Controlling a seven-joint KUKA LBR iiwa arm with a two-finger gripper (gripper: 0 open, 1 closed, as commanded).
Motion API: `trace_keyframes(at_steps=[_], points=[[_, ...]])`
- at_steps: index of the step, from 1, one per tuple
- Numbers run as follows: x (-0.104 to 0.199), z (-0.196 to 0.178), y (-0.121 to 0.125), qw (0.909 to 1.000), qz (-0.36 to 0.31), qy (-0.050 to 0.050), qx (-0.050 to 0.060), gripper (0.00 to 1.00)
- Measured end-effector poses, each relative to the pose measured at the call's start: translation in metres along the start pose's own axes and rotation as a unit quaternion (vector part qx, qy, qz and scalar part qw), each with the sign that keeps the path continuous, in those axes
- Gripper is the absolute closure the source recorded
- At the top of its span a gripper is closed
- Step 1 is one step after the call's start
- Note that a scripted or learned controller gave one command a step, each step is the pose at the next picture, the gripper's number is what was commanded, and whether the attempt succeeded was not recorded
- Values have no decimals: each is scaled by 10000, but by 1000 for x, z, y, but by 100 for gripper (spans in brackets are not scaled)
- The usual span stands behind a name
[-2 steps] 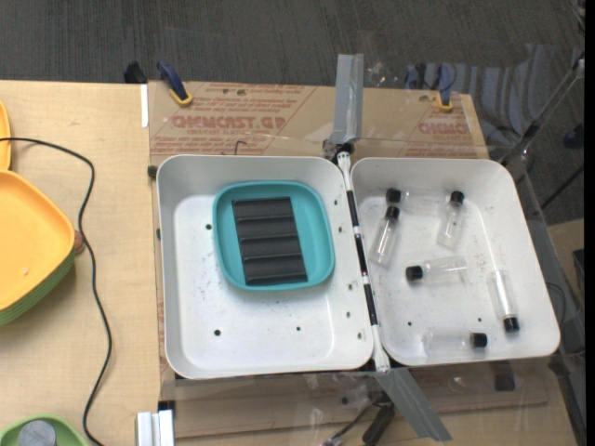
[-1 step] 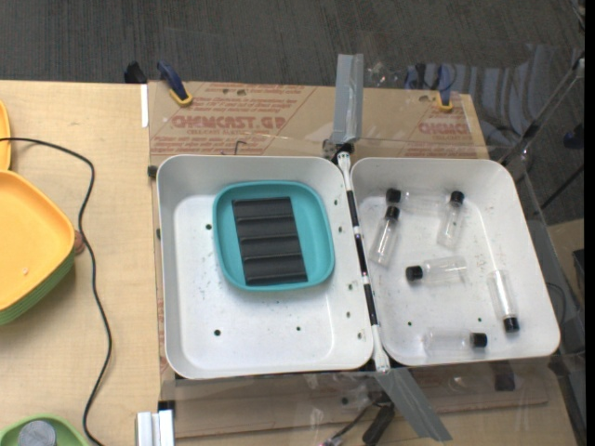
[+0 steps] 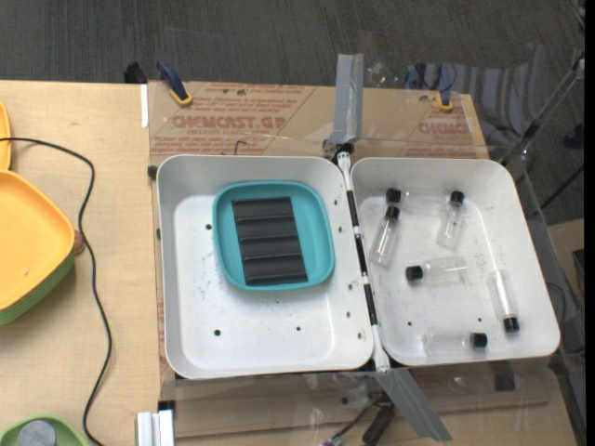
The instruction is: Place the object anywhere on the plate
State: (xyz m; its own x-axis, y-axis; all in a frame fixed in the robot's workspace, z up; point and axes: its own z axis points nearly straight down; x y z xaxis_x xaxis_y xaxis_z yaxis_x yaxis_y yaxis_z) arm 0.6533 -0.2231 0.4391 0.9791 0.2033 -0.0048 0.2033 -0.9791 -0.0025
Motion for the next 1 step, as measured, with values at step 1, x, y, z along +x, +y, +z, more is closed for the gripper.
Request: trace_keyframes(at_steps=[1], points=[[-1, 0, 0, 10000, 17, -2, 5, 0]])
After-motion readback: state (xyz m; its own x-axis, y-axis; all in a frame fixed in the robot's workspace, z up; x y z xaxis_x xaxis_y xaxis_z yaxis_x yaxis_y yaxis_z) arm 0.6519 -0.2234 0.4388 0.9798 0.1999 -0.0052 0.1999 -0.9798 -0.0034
